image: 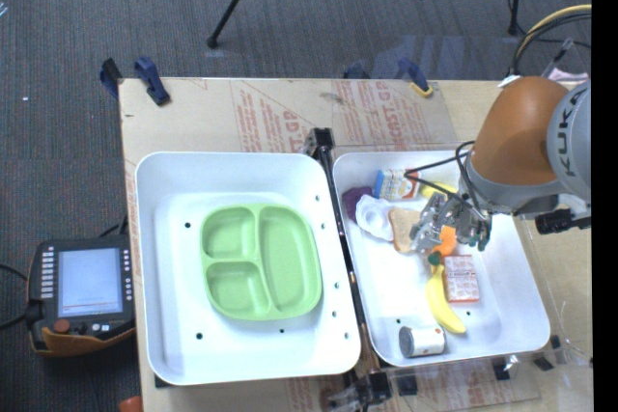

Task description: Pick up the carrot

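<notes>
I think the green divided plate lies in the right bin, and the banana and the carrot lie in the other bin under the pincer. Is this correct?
Not quite. The camera view shows the green divided plate in the left bin, not the right one. The banana and the carrot lie in the other bin, the right bin, with the pincer above the carrot.

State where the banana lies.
The banana lies in the right bin, toward its near edge, beside a small red packet and just below the gripper.
</notes>
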`<control>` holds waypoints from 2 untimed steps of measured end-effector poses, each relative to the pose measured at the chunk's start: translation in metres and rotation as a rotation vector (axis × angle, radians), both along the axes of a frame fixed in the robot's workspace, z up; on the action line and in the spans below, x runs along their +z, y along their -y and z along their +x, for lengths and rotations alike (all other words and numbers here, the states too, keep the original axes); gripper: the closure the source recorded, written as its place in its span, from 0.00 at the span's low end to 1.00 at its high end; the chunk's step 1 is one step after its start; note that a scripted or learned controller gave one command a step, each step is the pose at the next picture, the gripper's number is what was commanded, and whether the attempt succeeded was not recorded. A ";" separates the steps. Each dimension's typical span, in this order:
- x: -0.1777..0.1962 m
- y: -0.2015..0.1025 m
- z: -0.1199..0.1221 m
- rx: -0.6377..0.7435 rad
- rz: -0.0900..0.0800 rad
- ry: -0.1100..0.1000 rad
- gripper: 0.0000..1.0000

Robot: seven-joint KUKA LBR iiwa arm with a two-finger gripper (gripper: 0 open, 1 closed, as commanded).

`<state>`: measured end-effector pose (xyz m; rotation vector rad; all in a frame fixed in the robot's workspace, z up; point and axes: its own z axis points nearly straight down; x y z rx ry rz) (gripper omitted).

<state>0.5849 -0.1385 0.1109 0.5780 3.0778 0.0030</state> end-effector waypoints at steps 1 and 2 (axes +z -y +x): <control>0.078 0.004 -0.006 -0.305 0.001 -0.005 1.00; -0.024 -0.022 -0.036 -0.203 0.003 -0.010 1.00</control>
